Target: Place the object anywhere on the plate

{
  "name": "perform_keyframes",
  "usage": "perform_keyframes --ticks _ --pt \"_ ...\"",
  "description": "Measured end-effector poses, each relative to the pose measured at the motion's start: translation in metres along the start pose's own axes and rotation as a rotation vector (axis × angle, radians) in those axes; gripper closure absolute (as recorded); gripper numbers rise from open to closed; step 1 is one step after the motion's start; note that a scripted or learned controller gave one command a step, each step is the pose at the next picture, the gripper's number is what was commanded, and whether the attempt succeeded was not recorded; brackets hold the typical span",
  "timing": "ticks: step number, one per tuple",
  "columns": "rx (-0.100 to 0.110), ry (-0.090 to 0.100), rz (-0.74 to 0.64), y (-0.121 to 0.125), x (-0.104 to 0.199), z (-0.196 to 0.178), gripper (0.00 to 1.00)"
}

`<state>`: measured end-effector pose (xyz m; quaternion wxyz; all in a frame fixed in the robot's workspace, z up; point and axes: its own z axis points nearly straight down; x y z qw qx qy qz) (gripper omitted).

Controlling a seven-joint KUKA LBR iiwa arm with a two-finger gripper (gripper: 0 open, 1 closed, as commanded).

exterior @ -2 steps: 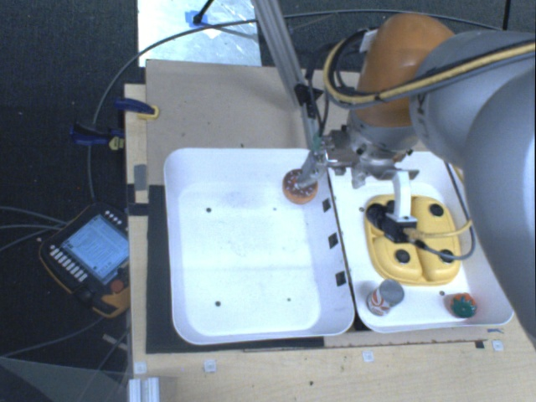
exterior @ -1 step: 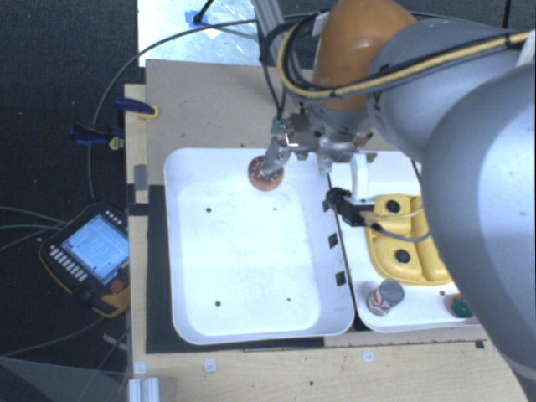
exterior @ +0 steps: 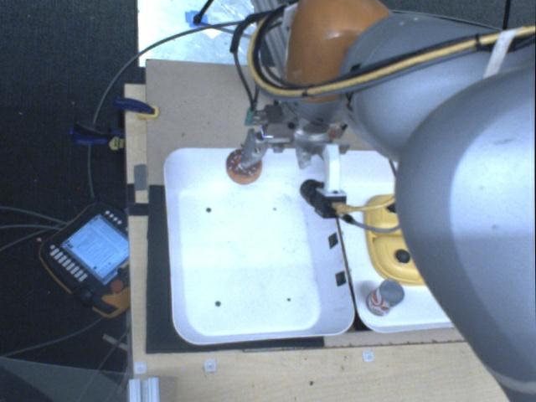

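A small round brown object [exterior: 243, 168] lies at the far edge of the left white bin [exterior: 251, 308]. My gripper [exterior: 289, 153] hangs just over that far edge, its left side right against the brown object; whether it holds it I cannot tell. The yellow plate [exterior: 385, 241] rests in the right bin [exterior: 410, 318], and the large grey arm covers much of it. A small grey and red object [exterior: 385, 296] stands in the right bin just in front of the plate.
A black cable fitting [exterior: 320, 198] dangles from the wrist over the divide between the bins. The arm body blocks most of the right side. A teach pendant [exterior: 90, 254] lies off the bench at the left.
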<state>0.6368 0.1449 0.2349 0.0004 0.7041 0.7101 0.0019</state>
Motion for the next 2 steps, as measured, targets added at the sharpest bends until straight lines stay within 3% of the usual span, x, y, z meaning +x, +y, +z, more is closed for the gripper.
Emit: perform_keyframes --ticks 1,2 --pt "0.002 -0.003 0.003 0.0082 -0.0043 0.0184 1.0" --pt "0.002 -0.003 0.002 0.008 -0.0041 0.0176 0.0"
